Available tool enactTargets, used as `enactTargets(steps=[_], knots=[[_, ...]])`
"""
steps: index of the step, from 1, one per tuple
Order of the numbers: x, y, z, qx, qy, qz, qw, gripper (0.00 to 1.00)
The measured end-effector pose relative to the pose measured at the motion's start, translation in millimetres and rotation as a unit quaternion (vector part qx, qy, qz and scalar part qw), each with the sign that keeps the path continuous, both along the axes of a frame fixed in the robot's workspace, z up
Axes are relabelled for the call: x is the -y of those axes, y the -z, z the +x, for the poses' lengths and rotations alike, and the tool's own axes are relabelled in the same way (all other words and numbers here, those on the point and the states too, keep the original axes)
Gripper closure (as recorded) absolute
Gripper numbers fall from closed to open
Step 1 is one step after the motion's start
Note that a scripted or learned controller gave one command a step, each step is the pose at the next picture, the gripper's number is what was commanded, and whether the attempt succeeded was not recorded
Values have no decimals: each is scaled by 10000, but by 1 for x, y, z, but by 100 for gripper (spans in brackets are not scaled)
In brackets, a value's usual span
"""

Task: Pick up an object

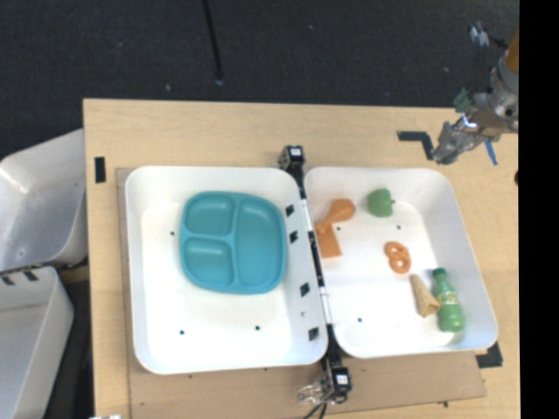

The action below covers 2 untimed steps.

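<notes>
Green bottle (449, 305) is seen at right bin (454, 201) near corner; gripper (455, 140) is seen beyond far-right rim, carrying nothing; finger state cannot be told.

teal plate (234, 242) | white bins (157, 339) | green apple (380, 202) | orange pretzel (397, 257) | green bottle (448, 302) | tan worktop (218, 133) | grey claw (452, 142)

You see a grey metal gripper (456, 140) with a blue detail, below an orange-banded wrist (510, 55).
</notes>
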<state>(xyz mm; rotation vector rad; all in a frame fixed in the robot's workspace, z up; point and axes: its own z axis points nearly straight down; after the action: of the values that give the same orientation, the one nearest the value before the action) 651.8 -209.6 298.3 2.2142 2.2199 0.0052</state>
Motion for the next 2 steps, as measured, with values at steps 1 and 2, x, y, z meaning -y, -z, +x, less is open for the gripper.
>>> enactTargets(steps=[1, 2], knots=[[-54, 3, -8, -28, -13, 7, 10000, 100], [-97, 12, 1, -33, -9, 6, 10000, 100]])
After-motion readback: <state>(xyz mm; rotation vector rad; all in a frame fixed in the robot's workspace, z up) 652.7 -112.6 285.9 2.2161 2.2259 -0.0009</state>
